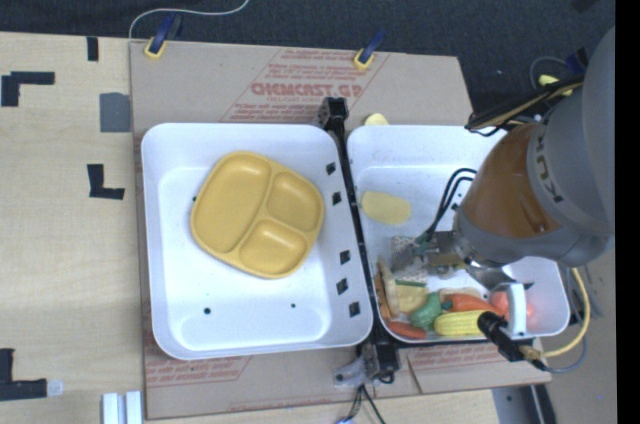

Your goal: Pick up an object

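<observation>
Cardboard-covered bench, two bins. My gripper [412, 262], finger state undeterminable, hangs over the right bin's [420, 147] crowded toy food [440, 312]; I risk a glancing, empty grasp.

My table [60, 212] is pale wood with a few black marks and a grey square towards its left. A brown cardboard sheet [300, 82] with red print lies flat on it, clipped at its far edge by a yellow clamp [155, 47] and a blue one [368, 47]. On the sheet sit two shallow white bins side by side, touching along a black divider [345, 212]: the left bin [165, 312] and the right bin [420, 147]. A white cable [215, 10] trails off beyond the far edge.
</observation>
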Controlling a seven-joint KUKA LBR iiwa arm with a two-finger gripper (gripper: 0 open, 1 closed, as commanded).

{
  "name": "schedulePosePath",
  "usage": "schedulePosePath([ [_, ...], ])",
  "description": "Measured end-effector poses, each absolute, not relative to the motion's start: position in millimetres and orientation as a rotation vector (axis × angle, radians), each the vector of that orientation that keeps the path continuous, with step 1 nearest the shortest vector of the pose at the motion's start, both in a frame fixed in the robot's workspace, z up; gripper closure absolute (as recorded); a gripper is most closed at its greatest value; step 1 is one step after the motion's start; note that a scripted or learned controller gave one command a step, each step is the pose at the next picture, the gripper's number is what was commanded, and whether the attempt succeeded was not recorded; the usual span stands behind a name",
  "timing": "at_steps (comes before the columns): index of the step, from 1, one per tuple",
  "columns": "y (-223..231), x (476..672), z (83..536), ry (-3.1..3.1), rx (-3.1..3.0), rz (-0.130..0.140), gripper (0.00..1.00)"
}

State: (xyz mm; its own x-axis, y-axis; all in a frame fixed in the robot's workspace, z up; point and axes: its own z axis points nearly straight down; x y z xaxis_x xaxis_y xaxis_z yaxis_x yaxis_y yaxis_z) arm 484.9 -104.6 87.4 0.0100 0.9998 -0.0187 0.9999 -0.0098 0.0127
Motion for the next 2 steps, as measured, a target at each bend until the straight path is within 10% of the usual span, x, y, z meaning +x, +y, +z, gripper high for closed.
schedulePosePath([
  [2, -106.7, 485.3, 87.2, 2.202, 2.216, -0.004, 0.0],
])
